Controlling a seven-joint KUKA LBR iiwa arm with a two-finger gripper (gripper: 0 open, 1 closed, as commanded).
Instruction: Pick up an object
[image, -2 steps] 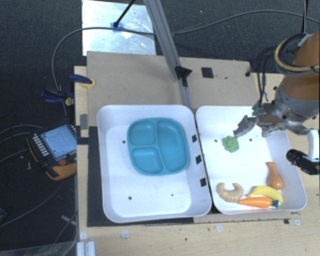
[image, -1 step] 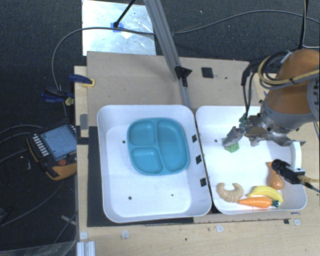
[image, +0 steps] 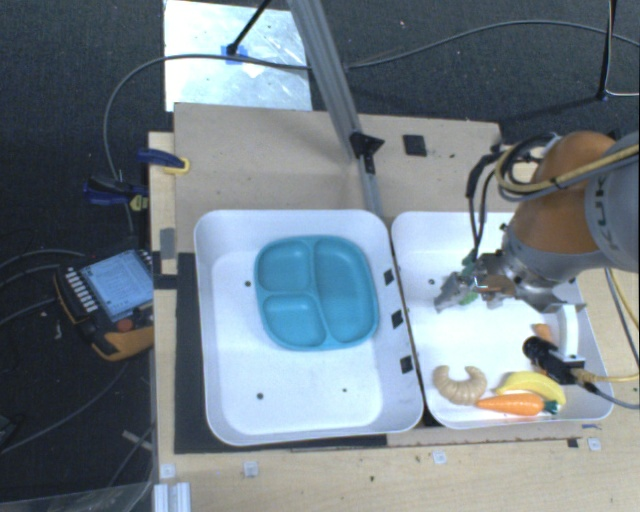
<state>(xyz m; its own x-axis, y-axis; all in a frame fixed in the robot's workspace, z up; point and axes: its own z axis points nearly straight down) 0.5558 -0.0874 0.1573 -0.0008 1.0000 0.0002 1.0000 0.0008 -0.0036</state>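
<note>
The right bin (image: 428, 240) holds three toy foods along its near edge: a tan croissant (image: 460, 384), a yellow banana (image: 533, 384) and an orange carrot (image: 512, 405) lying in front of the banana. My gripper (image: 450, 293) hangs over the left middle of this bin, above bare white floor. It is well back from the croissant, and nothing shows in its grasp. The grey arm with its orange band (image: 565, 205) reaches in from the right.
The left bin (image: 228, 400) holds a blue divided plate (image: 316, 292) near its middle. A grey pole (image: 335, 80) slants across the back of the bench. Clamps and a handheld device lie off the bench to the left.
</note>
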